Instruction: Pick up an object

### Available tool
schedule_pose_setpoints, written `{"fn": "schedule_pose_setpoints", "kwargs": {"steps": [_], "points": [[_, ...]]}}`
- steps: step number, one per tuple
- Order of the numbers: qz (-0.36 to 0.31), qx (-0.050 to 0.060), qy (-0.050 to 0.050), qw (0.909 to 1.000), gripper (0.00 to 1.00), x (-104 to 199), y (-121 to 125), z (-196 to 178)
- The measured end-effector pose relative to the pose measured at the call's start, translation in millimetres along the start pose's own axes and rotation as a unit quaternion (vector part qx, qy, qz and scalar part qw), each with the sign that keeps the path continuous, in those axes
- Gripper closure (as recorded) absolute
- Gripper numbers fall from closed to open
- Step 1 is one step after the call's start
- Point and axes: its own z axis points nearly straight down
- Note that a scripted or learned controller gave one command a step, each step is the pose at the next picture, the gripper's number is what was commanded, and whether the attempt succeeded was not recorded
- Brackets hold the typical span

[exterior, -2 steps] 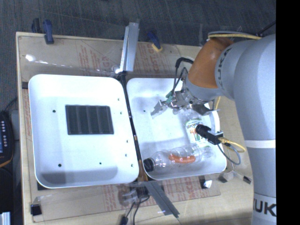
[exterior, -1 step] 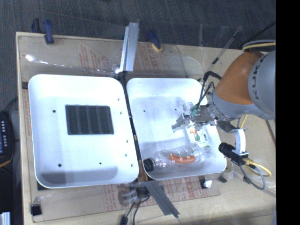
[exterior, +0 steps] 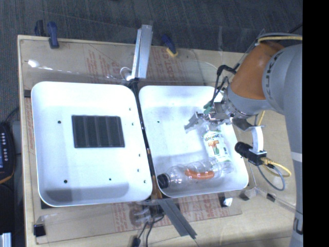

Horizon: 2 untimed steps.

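In the right bin [exterior: 169, 99], a small white bottle [exterior: 216, 145] with a green and orange label lies near the right wall. A clear plastic bottle [exterior: 198, 172] with a black cap lies on its side along the front wall, with something orange showing through it. My gripper [exterior: 196, 121] hangs over the middle right of this bin, just up and left of the white bottle's top. From this angle I cannot see whether it touches the bottle. The grey arm with its orange band [exterior: 254, 78] comes in from the right.
The left bin [exterior: 51, 102] holds a dark grey ribbed rectangular block [exterior: 97, 131]. A metal bar [exterior: 142, 50] stands behind the joint between the bins. A black and yellow cable [exterior: 264, 161] hangs by the right bin's outer wall.
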Motion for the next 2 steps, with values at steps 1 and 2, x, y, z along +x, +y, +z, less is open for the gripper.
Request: {"fn": "schedule_pose_setpoints", "kwargs": {"steps": [1,2], "points": [[-0.039,-0.001,-0.001,0.9992,0.0,0.7,-8.1,-25.2],[-0.047,-0.002,-0.001,0.9989,0.0,-0.1,-1.8,-25.1]]}}
